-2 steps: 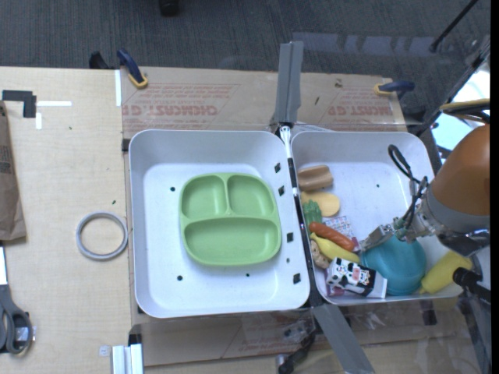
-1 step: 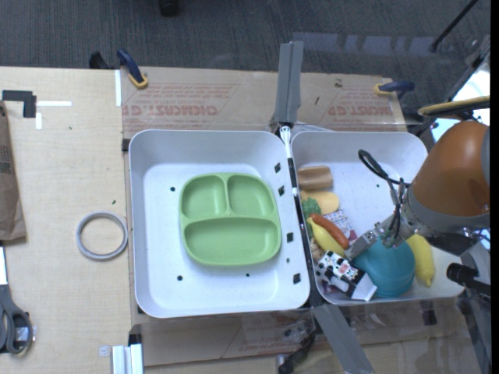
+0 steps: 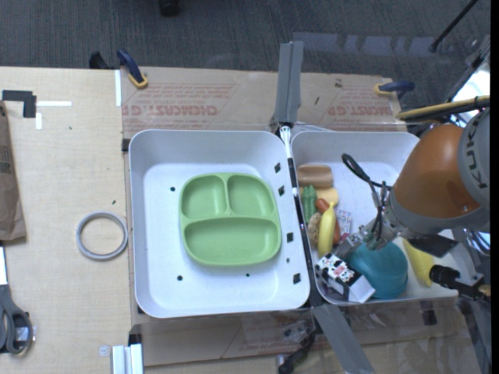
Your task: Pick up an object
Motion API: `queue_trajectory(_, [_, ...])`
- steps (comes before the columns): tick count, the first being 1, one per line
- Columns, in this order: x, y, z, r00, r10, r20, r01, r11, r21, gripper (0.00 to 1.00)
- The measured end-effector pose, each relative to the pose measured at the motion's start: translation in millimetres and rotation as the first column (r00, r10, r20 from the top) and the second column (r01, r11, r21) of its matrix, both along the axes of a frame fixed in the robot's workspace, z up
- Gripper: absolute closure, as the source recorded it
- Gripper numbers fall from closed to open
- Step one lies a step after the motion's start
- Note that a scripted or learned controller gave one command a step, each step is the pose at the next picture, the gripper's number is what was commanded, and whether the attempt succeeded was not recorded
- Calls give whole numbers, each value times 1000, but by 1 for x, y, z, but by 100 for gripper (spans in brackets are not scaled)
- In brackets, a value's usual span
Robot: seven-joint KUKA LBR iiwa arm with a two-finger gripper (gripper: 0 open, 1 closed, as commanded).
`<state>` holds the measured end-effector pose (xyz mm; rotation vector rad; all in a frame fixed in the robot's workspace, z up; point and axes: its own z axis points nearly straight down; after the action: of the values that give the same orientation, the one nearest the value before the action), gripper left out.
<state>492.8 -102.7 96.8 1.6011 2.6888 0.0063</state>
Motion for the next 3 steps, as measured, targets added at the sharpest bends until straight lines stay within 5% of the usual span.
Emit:
queue_trajectory(1, [32, -9, -5, 1000, -29, -13, 29, 1000, 2, 0])
queue_trajectory(2, [77, 1, -5, 969, 245, -11, -245, 970, 1, 0])
queue_trajectory(3, [78, -1, 4, 970, 242, -10, -242, 970, 1, 100])
